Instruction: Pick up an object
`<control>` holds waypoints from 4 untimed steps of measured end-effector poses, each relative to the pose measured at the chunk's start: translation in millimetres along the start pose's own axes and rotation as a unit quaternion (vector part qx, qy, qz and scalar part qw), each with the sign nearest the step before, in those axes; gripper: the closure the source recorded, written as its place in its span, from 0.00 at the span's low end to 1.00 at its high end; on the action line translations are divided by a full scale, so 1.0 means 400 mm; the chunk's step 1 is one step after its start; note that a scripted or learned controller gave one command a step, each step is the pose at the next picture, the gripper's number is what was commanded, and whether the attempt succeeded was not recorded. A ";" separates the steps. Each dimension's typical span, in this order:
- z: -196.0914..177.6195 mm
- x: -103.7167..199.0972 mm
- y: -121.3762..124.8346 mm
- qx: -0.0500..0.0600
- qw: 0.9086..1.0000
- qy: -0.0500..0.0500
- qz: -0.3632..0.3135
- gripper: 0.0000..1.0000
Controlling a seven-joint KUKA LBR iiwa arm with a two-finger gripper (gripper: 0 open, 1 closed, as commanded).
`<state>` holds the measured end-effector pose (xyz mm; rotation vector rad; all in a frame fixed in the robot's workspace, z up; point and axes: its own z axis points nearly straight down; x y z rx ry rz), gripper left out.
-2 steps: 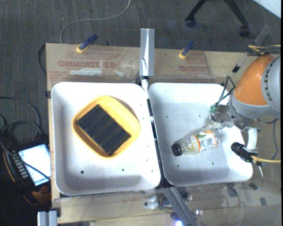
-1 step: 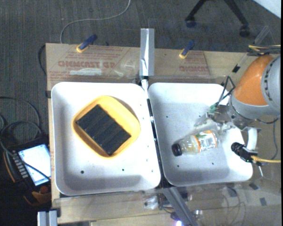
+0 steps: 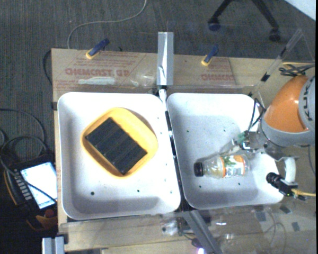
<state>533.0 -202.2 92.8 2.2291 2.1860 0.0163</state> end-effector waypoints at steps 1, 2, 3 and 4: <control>-0.027 0.003 0.005 -0.002 1.000 0.001 0.000 1.00; -0.027 0.003 0.005 -0.002 1.000 0.001 -0.001 0.00; -0.001 0.008 -0.040 0.000 1.000 -0.001 -0.015 0.00; -0.027 0.011 -0.035 -0.002 1.000 0.001 -0.016 1.00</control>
